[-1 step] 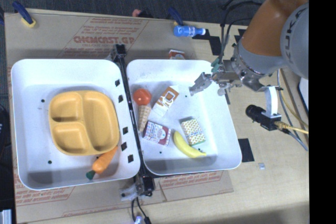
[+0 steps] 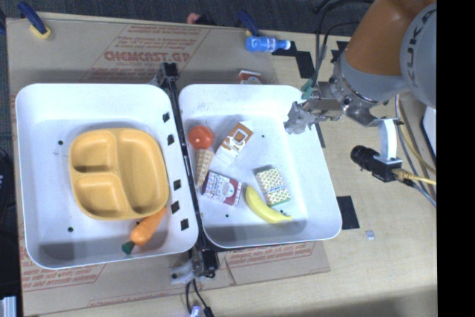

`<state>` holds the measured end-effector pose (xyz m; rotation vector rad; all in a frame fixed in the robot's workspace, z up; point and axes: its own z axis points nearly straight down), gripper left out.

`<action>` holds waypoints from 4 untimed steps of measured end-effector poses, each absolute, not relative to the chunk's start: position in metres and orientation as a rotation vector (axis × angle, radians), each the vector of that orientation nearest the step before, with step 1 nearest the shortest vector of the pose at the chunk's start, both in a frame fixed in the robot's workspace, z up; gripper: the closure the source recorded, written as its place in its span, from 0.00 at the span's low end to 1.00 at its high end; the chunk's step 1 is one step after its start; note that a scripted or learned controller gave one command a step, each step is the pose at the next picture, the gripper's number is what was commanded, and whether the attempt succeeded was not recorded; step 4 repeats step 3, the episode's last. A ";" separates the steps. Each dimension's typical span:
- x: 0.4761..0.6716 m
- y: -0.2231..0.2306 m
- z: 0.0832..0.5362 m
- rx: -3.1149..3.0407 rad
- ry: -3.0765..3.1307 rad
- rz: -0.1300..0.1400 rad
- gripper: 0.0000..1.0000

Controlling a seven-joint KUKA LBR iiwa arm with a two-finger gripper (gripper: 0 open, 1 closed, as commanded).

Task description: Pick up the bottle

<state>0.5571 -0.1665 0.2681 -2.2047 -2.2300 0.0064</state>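
Bottle [image 2: 266,44] (blue, lying on its side) rests on the bench beyond the right bin's [image 2: 320,185] far edge, near the bench's far edge; gripper [image 2: 295,119] hangs over that bin's far right corner, well apart from it; whether anything is gripped cannot be told.

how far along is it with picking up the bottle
Nothing looks done yet. The blue bottle lies on its side on the cardboard beyond the right bin, outside both bins and untouched. In hand: the hand sits over the right bin's far right rim, apart from the bottle, with nothing visible in it. Left: reach the bottle, grip it and lift it.
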 end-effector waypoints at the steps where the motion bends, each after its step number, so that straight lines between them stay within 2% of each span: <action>1: 0.489 -0.212 0.242 -2.053 -2.374 0.003 1.00; 2: 0.477 -0.211 0.218 -1.784 -2.582 0.001 1.00; 3: 0.476 -0.211 0.198 -1.247 -2.879 0.001 1.00; 4: 0.476 -0.211 0.198 -1.247 -2.879 0.001 1.00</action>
